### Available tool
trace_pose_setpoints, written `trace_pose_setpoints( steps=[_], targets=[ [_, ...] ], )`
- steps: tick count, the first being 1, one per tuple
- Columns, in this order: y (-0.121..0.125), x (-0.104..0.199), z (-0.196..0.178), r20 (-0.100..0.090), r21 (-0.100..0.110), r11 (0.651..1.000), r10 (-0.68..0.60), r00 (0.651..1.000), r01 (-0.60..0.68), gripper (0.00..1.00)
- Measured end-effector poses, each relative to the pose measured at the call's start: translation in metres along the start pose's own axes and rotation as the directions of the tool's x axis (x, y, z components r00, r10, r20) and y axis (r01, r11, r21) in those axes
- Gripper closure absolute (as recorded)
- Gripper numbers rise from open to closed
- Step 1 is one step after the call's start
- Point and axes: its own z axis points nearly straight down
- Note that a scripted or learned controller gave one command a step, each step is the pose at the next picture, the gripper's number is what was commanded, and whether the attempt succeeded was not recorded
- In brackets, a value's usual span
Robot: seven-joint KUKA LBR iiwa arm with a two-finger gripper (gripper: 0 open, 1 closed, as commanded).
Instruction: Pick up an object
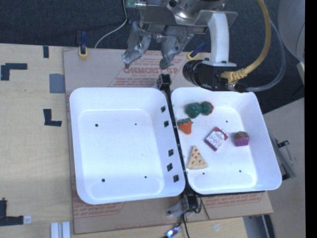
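Up past the far rims of the two bins, the gripper [147,61] hangs over the brown board [99,68] that lies on the tabletop [29,148], roughly in line with the seam where the bins meet and a touch toward the left bin [74,133]. Its fingers [130,53] are spread well apart, with nothing between them. Every candidate sits in the right bin [265,133]. The green lump with a red bit [198,109] lies near the far wall. The orange piece with a green top [184,126] is just beside the wall on the seam side, a tight spot. The pizza wedge [196,158] also lies close to that seam wall, further toward the near rim. Out in the middle, the red packet [216,139] and the purple piece [241,138] lie near each other but apart, with white floor showing between them. Open floor runs along the near side of the right bin, and the purple piece has room on the outer-wall side. The left bin's floor is a broad stretch of white.
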Motion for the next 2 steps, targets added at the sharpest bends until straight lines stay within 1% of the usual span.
trace_pose_setpoints(
  steps=[2],
  targets=[
    [0.0002, 0.0013, -0.0189, 0.0, 0.003, 1.0, -0.003, 1.0, 0.003, 1.0]
  ],
)
